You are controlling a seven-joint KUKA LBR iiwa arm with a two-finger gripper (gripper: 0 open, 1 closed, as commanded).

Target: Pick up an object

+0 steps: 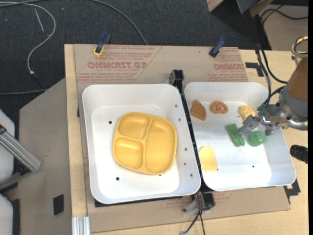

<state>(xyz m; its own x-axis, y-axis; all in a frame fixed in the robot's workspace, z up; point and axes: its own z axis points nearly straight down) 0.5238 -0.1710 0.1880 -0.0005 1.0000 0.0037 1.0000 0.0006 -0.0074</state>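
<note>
Two bins; gripper (255, 125) over right bin (274, 175), above green pieces (246, 136); claw state indiscernible.

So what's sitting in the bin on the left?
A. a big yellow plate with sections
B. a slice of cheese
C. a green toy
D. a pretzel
A: the yellow plate, split into three sections, lies in the left bin; the other bits lie in the right bin.

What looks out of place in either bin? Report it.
Nothing stands out. The yellow tray sits flat in the left bin; the toy foods lie loose and apart in the right bin, near the gripper.
</note>
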